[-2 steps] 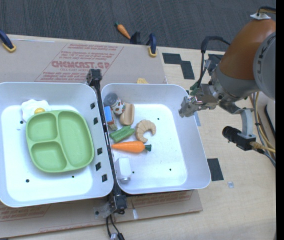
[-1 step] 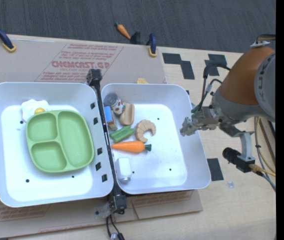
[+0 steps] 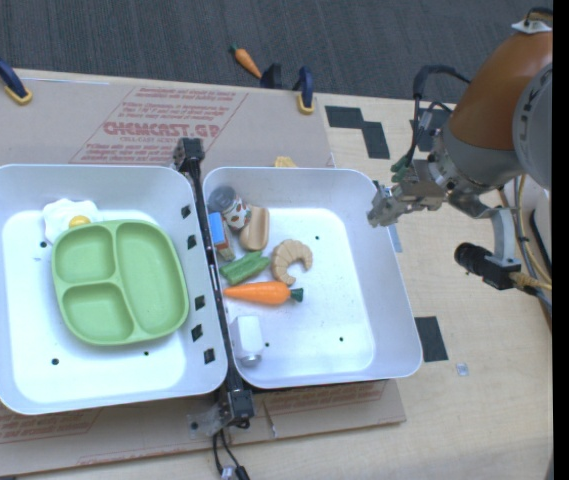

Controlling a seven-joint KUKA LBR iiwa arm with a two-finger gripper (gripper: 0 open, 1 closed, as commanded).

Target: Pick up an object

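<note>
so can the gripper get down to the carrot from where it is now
Probably yes. The gripper sits at the right bin's right rim, and the carrot lies uncovered, with bare floor between them. The croissant and green vegetable lie close beside it, which may crowd the grasp.

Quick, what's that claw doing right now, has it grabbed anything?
Claw: over the right bin's right rim, nothing seen in it; open or closed cannot be told.

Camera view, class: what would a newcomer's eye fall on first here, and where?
Probably the green divided plate filling the left bin. Next, the orange carrot among toy foods clustered at the left side of the right bin. Then the arm's end effector at that bin's upper right rim.
</note>
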